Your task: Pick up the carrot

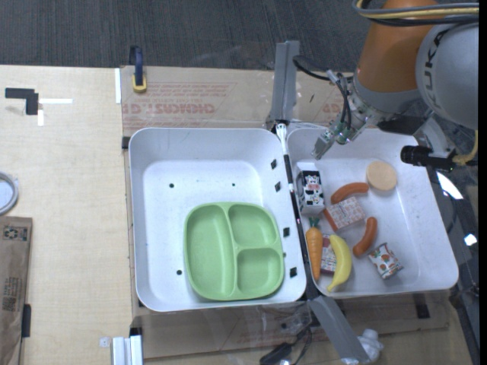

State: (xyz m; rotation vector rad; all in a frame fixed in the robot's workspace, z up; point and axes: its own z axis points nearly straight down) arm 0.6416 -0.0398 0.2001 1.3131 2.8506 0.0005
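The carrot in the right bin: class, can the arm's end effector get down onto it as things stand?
Probably yes, though tightly. The carrot lies uncovered from above, but it sits against the bin's left wall, with the banana close beside it. The end effector hovers over the bin's far end.

Two white bins are sitting side by side on the surface (61, 204). The left bin (152, 166) is holding a green divided plate (234, 250). In the right bin (426, 272), the carrot (313, 251) is lying along the left wall, leaf end up, just beside a banana (340, 262). A small cow-print carton (310, 191) is standing above the carrot. Two sausages (348, 192) (366, 235), a red packet (347, 215), a round bun (382, 176) and a small tomato-print carton (384, 261) are lying further right. The tool (332, 140) is hanging over the bin's upper left corner, well apart from the carrot, below the arm's orange band (388, 36).
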